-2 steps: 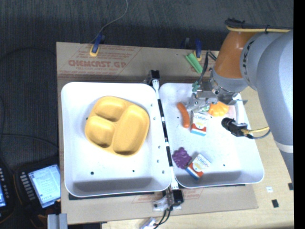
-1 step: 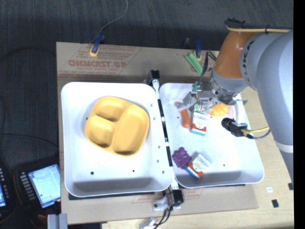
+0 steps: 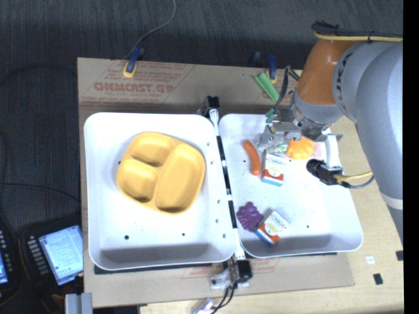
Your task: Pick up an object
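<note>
My gripper (image 3: 277, 142) hangs low over the back of the right bin (image 3: 327, 231), reaching in from the right. Just below it stands a small white carton (image 3: 273, 169) with red and blue print. An orange sausage-shaped piece (image 3: 251, 157) lies to the gripper's left, and a round orange object (image 3: 300, 148) sits to its right, partly hidden by the wrist. Near the bin's front lie a purple grape bunch (image 3: 248, 216) and a second small carton (image 3: 272, 227). A large yellow bread-like lump (image 3: 161, 171) sits in the left bin (image 3: 105, 241).
A black rail (image 3: 222, 169) divides the two bins. A black cable with a yellow end (image 3: 334, 173) hangs off the wrist over the right bin's right side. Green and blue clips (image 3: 268, 84) sit on the cardboard behind the bins.
</note>
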Tool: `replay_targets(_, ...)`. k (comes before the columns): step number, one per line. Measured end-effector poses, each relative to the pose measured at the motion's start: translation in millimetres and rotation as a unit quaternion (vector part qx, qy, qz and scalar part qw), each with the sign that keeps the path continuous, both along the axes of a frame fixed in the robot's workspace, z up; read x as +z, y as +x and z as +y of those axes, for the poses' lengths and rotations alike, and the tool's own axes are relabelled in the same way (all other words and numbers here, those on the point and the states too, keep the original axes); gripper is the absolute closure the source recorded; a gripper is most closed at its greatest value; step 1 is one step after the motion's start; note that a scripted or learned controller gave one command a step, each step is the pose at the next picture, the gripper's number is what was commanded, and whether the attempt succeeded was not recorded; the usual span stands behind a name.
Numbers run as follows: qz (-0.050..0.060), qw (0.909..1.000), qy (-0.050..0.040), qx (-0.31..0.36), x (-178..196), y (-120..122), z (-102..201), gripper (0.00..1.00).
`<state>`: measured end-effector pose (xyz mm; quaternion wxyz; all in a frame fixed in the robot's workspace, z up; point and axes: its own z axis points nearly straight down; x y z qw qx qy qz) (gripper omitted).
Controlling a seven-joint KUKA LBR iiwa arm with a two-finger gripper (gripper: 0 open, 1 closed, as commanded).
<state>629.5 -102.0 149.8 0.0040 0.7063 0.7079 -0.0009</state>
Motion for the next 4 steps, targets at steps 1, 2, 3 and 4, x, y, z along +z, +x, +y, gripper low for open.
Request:
replay_targets(1,0.0,1.0,-0.0001,0.0,-0.5,-0.2,0.0,0.0)
replay_targets(2,0.0,1.0,-0.0003,0.0,9.7,0.1,-0.1,1.0)
replay_targets(3,0.0,1.0,-0.0005,0.0,9.2,0.0,-0.1,0.0)
replay_targets(4,0.0,1.0,-0.0008,0.0,19.4,0.3,-0.2,1.0)
